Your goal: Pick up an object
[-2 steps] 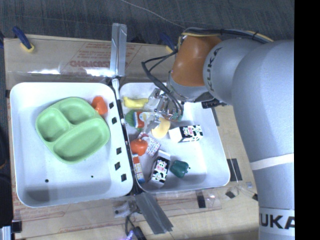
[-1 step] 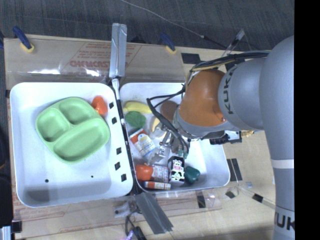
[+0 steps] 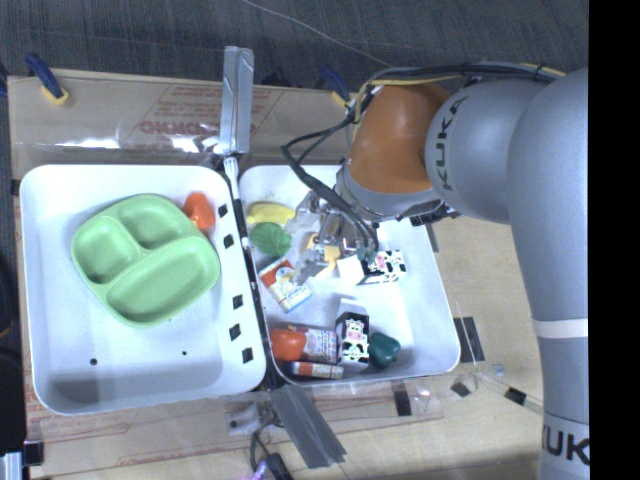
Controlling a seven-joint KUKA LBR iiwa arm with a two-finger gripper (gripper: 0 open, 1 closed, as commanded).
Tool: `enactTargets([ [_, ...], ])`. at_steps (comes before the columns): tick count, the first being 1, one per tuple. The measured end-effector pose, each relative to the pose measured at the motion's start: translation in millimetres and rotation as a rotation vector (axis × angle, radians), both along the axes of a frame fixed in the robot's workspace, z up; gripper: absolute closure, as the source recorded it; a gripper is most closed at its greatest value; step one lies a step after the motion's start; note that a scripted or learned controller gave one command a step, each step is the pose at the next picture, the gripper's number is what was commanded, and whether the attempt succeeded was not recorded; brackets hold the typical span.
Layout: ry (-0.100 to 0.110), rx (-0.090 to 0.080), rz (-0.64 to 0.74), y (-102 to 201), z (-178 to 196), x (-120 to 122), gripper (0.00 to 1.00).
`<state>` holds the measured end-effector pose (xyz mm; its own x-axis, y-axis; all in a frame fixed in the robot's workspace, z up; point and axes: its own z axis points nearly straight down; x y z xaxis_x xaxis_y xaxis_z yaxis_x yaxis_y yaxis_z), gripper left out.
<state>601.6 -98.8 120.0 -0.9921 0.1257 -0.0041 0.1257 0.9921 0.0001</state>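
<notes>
My gripper [image 3: 333,236] is down in the right bin [image 3: 428,308], near its upper middle, under the orange-banded wrist. Around it lie a yellow piece [image 3: 270,211] and a green piece [image 3: 270,236] to the left. A small colourful carton [image 3: 290,288] lies below left, and a cow-patterned box [image 3: 386,264] just to the right. Nearer the front edge are a black cow-patterned box [image 3: 352,336], a teal lump [image 3: 385,348], an orange-red item [image 3: 288,343] and a marker [image 3: 318,371]. The wrist hides what is directly under the gripper.
The left bin [image 3: 60,368] holds a green divided plate [image 3: 147,258] and an orange object [image 3: 200,210] by the shared wall. The arm's grey body [image 3: 520,118] covers the bench's right side. A metal bracket [image 3: 238,98] stands behind the bins.
</notes>
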Motion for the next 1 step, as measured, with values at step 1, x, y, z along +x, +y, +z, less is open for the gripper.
enactTargets([
  [1,-0.005,0.0,0.14,-43.9,-21.3,-17.1,0.0],
])
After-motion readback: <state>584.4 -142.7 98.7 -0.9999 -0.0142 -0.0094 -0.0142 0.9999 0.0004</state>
